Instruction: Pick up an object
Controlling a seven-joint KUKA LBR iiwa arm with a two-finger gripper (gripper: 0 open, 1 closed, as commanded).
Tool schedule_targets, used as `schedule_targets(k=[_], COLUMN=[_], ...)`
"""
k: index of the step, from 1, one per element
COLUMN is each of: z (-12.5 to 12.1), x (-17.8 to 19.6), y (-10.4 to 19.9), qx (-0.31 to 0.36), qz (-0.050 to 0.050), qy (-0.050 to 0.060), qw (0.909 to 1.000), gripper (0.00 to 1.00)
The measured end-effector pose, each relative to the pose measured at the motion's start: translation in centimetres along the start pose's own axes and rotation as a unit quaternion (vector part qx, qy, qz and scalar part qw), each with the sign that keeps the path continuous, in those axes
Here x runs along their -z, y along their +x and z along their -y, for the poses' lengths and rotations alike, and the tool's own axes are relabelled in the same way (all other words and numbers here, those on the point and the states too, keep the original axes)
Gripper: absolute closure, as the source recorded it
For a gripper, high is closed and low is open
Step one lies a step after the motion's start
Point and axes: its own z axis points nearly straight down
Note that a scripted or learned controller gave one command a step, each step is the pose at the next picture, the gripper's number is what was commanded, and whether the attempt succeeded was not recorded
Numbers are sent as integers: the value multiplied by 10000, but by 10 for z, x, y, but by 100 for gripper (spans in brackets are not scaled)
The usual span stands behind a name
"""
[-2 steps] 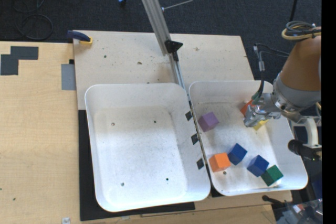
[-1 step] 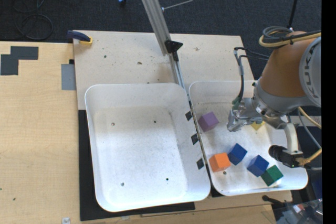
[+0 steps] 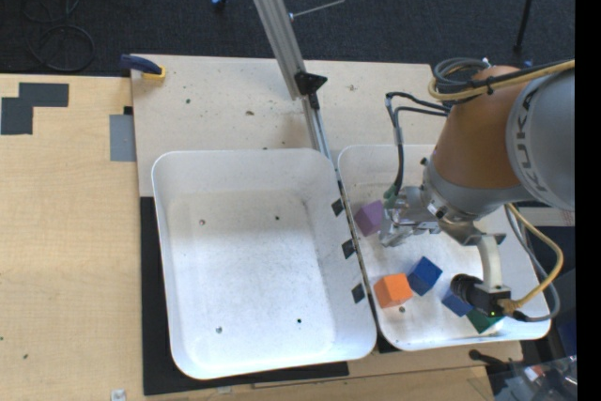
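Two shallow bins side by side on the bench, blocks gathered in the right one

The large white plastic bin (image 3: 188,202) lay left of the smaller white bin (image 3: 362,166), their walls touching. In the right bin the purple cube (image 3: 369,217) sat behind the orange cube (image 3: 393,289), the blue cube (image 3: 424,275) just right of the orange one, and the green block (image 3: 485,322) lay in the front right corner. The gripper (image 3: 409,219) hung just right of the purple cube

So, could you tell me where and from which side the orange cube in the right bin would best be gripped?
Probably from straight above, closing on two opposite flat side faces of the orange cube. It sits flat with its top face exposed. Its left side lies close to the right bin's wall and a blue cube sits near its upper right, so fingers likely fit best across the other two faces.
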Motion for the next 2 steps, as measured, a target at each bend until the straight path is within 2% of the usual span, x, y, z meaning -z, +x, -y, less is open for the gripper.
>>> schedule_targets(k=[1,2], z=[5,19], x=[12,9], y=[61,114], qx=[11,6], qz=[2,6], qy=[-16,2], qw=[10000,10000], gripper=[100,100])
